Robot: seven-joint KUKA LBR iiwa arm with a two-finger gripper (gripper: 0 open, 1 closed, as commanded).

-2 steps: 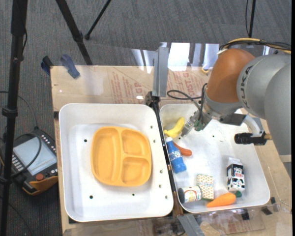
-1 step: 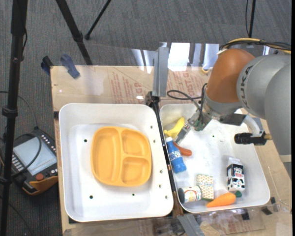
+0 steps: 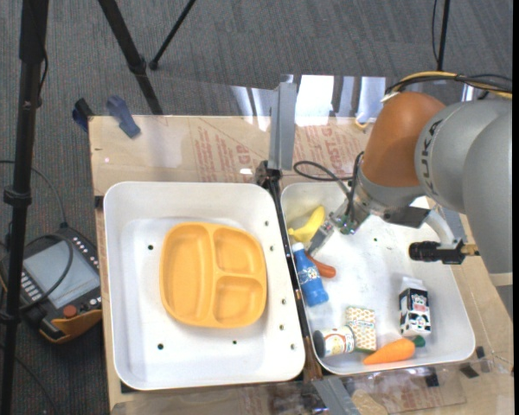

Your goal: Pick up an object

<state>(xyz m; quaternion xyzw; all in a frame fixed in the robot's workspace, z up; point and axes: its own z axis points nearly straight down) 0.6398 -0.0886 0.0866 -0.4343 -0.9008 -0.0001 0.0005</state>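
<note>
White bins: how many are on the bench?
2. The left bin holds a yellow tray. The right bin holds small items such as a carrot and a blue bottle; the gripper reaches into it.

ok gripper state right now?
Gripper: low in the right bin, tip between the banana and the blue bottle. Open or shut cannot be told, and nothing is visibly held.

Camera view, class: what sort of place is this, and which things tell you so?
Probably a robotics lab: a robot arm reaches over two white bins of toy food, with a tripod and a control pendant on grey carpet.
</note>
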